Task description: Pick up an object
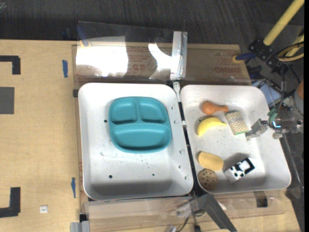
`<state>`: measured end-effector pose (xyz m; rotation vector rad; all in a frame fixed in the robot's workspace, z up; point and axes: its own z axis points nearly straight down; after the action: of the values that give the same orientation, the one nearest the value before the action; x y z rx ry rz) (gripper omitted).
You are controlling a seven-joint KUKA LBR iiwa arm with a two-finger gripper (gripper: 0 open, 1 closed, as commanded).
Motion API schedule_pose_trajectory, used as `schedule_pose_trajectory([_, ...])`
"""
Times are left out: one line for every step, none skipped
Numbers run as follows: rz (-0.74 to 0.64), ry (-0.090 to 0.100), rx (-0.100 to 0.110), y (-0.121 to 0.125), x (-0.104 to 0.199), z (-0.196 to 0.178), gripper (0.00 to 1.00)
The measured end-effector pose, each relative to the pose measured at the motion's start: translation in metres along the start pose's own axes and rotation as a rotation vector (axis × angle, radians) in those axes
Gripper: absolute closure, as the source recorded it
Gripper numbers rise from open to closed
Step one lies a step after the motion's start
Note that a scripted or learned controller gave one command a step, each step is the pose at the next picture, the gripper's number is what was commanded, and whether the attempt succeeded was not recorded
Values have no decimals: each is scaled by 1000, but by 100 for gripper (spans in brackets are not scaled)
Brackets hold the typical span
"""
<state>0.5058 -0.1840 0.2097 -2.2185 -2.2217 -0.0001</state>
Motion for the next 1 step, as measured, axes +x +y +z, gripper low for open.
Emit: schedule_pose_trajectory([92,-3,-4,10,-5,-27,0])
